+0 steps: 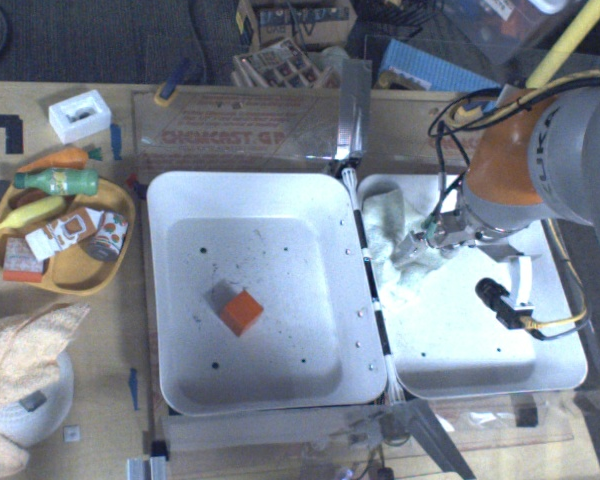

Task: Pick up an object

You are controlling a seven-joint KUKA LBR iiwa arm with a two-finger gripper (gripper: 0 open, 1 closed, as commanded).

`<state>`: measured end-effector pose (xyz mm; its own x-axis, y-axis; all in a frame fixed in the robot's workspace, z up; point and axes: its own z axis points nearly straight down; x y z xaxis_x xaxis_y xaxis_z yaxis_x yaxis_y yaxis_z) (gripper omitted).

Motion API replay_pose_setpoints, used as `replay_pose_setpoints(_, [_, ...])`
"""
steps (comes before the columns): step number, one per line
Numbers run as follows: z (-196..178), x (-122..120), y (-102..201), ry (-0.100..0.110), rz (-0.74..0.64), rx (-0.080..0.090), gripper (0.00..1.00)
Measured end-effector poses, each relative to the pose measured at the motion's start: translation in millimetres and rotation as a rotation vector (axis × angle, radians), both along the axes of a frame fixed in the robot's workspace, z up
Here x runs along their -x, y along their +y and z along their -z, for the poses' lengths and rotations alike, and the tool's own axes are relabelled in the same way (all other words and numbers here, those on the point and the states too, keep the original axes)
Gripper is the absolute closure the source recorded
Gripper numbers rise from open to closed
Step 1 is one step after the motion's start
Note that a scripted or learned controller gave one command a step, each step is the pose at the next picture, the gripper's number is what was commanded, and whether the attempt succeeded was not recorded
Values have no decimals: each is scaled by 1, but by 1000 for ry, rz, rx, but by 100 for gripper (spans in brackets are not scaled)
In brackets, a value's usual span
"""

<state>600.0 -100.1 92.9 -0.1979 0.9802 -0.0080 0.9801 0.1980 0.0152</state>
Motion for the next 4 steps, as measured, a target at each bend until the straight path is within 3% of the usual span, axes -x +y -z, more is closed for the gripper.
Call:
replay_pose_setpoints(1, [-11, -2, 1, -6, 0, -2, 100])
replay_pose_setpoints(2, [-11, -2, 1, -6, 0, -2, 0])
replay_pose_setpoints(3, [-84, 8, -72, 12, 315, -5, 0])
replay_pose_setpoints(4, [-34, 15, -98, 18, 53, -5, 0])
